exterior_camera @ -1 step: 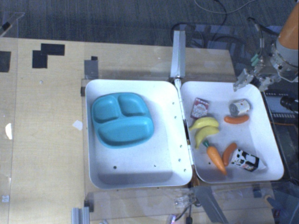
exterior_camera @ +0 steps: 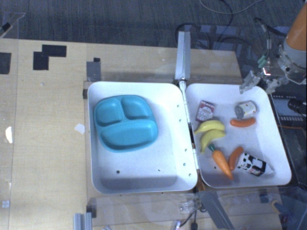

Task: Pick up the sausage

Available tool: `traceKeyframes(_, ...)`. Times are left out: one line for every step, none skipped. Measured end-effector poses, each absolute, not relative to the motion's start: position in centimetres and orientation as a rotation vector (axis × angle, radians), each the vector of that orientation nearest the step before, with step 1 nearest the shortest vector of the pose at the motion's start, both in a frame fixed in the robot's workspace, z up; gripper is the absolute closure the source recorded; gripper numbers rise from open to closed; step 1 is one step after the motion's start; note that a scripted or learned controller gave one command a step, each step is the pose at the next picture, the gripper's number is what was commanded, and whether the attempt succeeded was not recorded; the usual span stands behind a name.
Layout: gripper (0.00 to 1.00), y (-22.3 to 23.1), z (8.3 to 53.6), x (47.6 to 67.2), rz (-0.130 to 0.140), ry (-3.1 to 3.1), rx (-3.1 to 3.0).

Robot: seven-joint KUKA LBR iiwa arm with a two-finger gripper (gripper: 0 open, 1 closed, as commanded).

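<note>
Two white bins sit side by side. Near the right bin's (exterior_camera: 276,128) far edge lies the sausage (exterior_camera: 243,123), just in front of a small can (exterior_camera: 245,109). Above that bin's far right corner hangs the gripper (exterior_camera: 259,82), fingers spread, empty. Nothing is lifted yet.

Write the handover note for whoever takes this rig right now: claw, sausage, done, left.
Claw: above the far right corner of the right bin, holding nothing.
Sausage: lying in the right bin, just in front of the small can, apart from the claw. A second reddish sausage-like piece lies nearer, beside the carrot.
Left bin: holds the blue tray.
Done: no pick yet.
Left: descend, grip the sausage, lift.
</note>
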State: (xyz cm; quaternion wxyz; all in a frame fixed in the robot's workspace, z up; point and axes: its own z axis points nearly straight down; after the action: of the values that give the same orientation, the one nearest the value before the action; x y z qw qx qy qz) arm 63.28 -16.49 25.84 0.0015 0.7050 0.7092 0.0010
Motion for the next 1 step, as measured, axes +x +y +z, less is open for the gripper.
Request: traceKeyframes(0.0, -20.46, 11.37, 59.01, 0.002, 2.331, 2.104)
